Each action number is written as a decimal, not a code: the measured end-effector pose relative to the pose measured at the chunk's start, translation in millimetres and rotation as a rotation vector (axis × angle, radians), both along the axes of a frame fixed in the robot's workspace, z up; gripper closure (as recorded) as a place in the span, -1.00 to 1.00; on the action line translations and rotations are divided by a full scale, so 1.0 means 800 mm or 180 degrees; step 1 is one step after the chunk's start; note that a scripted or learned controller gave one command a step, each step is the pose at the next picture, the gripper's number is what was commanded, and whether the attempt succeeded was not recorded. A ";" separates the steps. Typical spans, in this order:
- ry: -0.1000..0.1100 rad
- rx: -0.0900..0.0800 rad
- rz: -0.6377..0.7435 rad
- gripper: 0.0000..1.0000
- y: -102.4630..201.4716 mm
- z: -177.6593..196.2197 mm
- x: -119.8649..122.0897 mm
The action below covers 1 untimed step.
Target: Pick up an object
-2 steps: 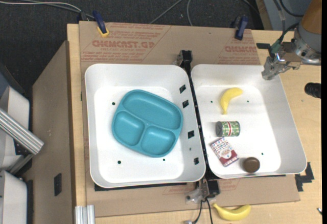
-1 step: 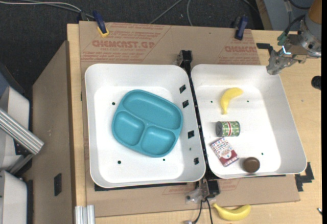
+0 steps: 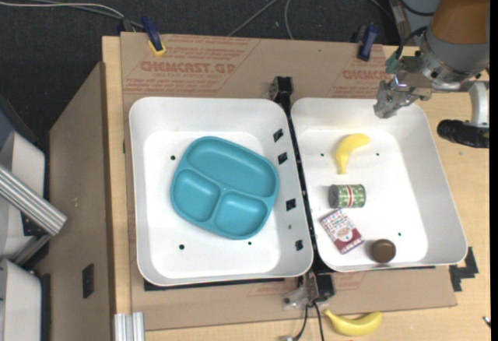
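gripper (image 3: 387, 104) at far rim of right bin (image 3: 443, 199), nothing between fingers; parted or closed, cannot tell from here. nearest target: banana (image 3: 349, 151), lying in bin down and left of gripper, toward camera, long axis slanting from upper right to lower left. one arm only, so no choice of reach. count in right bin: one banana, one can (image 3: 347, 195), one small packet (image 3: 341, 229), one brown round piece (image 3: 382, 251). left bin (image 3: 148, 199): one blue divided plate (image 3: 224, 186). second banana (image 3: 355, 322) off bench front.
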<state>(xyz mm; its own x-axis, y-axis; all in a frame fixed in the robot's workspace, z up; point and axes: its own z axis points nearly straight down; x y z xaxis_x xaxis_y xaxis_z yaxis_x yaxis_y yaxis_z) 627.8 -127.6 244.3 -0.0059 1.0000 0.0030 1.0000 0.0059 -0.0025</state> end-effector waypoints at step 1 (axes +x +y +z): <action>-0.0006 0.0000 0.0004 1.00 0.073 0.009 0.003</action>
<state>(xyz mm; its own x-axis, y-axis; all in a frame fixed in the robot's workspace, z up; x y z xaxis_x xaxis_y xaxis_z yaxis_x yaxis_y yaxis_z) 630.6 -69.0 251.8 -0.0072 1.0000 0.0031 1.0000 0.0072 -0.0007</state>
